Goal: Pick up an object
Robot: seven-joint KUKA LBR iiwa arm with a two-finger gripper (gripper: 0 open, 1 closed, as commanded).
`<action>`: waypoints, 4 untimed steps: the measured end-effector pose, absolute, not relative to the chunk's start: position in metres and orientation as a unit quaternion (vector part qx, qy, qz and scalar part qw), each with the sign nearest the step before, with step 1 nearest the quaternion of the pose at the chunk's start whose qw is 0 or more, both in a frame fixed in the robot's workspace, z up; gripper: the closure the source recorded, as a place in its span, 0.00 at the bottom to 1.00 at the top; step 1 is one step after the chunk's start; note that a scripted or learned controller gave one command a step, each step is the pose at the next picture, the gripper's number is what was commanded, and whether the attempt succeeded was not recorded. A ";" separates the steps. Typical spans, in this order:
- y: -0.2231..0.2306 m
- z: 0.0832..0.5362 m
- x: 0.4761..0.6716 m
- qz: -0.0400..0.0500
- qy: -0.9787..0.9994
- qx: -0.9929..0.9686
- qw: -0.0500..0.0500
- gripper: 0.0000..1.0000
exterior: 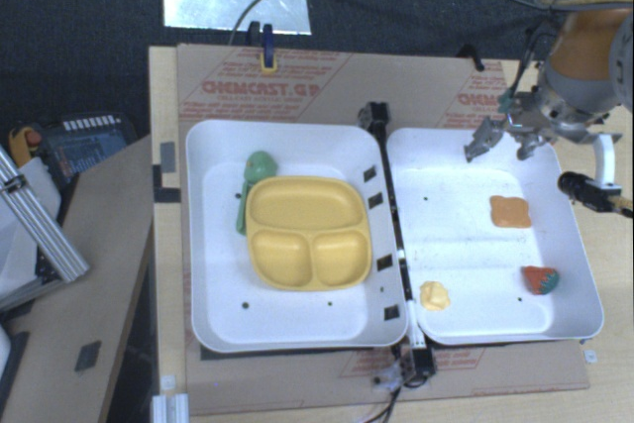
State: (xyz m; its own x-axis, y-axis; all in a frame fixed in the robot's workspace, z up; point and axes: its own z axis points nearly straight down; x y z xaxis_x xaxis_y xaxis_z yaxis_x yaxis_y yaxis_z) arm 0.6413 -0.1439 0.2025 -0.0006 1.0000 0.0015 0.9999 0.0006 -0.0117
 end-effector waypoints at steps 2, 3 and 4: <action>-0.150 0.152 0.640 0.001 -0.707 -0.707 0.001 0.00; -0.149 0.109 0.646 0.000 -0.709 -0.705 0.000 0.00; -0.148 0.084 0.647 0.000 -0.709 -0.705 0.000 0.00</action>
State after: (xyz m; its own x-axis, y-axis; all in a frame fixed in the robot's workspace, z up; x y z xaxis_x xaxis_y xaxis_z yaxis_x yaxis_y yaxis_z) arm 0.6469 -0.1480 0.0840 -0.0049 1.0000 -0.0005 1.0000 0.0049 0.0006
